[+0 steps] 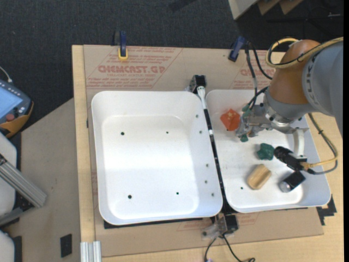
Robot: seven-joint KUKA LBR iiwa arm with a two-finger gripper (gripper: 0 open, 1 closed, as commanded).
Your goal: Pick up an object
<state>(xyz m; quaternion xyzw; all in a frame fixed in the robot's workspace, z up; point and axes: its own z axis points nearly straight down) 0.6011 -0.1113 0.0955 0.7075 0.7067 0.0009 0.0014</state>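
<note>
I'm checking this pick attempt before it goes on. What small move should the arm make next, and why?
Probably a short move toward the orange object in the right bin. The gripper sits just beside it; nothing is visibly between its fingers. The green object and tan block lie farther off.

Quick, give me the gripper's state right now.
Gripper: low over the right bin, beside the orange object; whether it is open or closed cannot be told, and nothing is seen held.
</note>
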